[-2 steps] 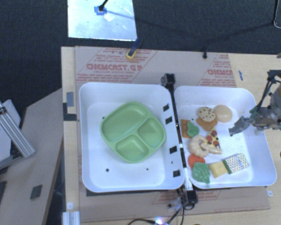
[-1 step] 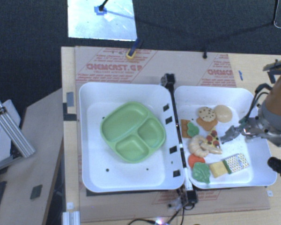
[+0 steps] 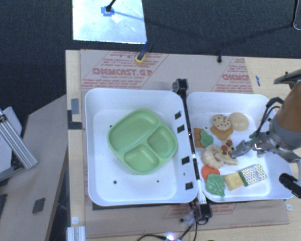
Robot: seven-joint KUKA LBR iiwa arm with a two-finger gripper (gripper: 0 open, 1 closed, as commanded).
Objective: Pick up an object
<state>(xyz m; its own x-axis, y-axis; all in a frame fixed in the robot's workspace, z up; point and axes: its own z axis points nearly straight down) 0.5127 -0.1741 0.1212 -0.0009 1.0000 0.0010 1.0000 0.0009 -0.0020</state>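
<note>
Grey arm [image 3: 291,119] cut off at right, jaws [image 3: 239,149] low over toy food, grip state indiscernible.

Red print reading "CHEMCAST GP" is showing twice on the brown protective sheet [image 3: 190,67] along the bench's far edge; smaller lines beneath are illegible.

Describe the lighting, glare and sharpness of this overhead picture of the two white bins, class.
Camera view: even, soft lighting with faint shadows; the shiny silver sheet at the top glares pale; the green three-compartment plastic tray in the left white bin reads clearly; the small toy foods in the right white bin look soft and low in detail; the grey two-finger gripper among them is slightly blurred.
</note>
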